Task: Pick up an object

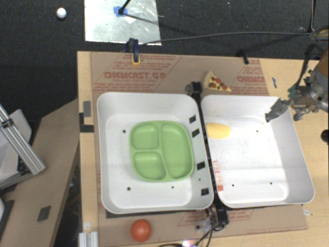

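**White bins, yellow piece lying loose, pincer off to the right**

White plastic is making up both shallow bins, sitting side by side on a brown board printed with red lettering. The left bin [110,138] is holding a green divided tray [161,151], three compartments showing, lying flat near the bin's middle. The right bin [288,184] is holding a single yellow piece [218,131], soft-edged and oval, lying on the floor close to the bin's left wall and toward its far end. Nothing is touching it.

The arm is reaching in from the right edge, only its end showing. The gripper [277,110] is hanging over the far right corner of the right bin, well apart from the yellow piece. One dark finger is pointing down and left toward the bin's rim; whether the pincer is spread or pressed together, I cannot tell at this angle. Nothing is showing between the fingers.

Outside the bins: a pizza-slice toy [217,82] is lying on the board just beyond the gap between the two bins, at their far edge. A red-orange ball [141,230] is sitting on the board in front of the left bin, near its front rim. Black clips are running down the seam where the bins meet. Beyond the board, on dark cloth, a shiny silver sheet [121,14] is lying flat with a bit of blue on it, and a small white ball [61,13] is sitting to its left.
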Tool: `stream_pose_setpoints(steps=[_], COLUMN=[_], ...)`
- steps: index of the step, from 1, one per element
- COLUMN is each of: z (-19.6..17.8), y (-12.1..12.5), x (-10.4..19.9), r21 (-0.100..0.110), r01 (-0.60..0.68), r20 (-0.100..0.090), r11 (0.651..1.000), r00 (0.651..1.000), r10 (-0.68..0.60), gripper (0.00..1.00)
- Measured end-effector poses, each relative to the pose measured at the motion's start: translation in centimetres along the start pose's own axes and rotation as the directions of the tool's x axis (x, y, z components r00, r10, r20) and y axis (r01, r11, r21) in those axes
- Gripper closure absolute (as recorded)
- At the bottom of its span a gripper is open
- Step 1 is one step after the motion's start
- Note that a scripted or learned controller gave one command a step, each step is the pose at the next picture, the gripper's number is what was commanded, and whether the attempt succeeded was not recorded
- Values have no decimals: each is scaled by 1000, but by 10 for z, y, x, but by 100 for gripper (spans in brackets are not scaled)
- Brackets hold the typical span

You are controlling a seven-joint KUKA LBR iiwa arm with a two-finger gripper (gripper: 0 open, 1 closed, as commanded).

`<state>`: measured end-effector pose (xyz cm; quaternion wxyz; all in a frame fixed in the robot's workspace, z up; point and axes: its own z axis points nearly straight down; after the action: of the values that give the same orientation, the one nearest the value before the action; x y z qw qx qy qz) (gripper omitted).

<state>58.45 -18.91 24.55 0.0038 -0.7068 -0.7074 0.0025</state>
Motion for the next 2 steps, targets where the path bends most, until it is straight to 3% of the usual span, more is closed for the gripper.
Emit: stream_pose_setpoints(steps=[1,2], z=[-6,37], y=[2,-2], x=[0,4], r21=[-11,-7], r01=[3,1], r20=[2,2], r11=[1000,1000], r00=[1000,1000], r10=[-3,-1], gripper=[0,0])
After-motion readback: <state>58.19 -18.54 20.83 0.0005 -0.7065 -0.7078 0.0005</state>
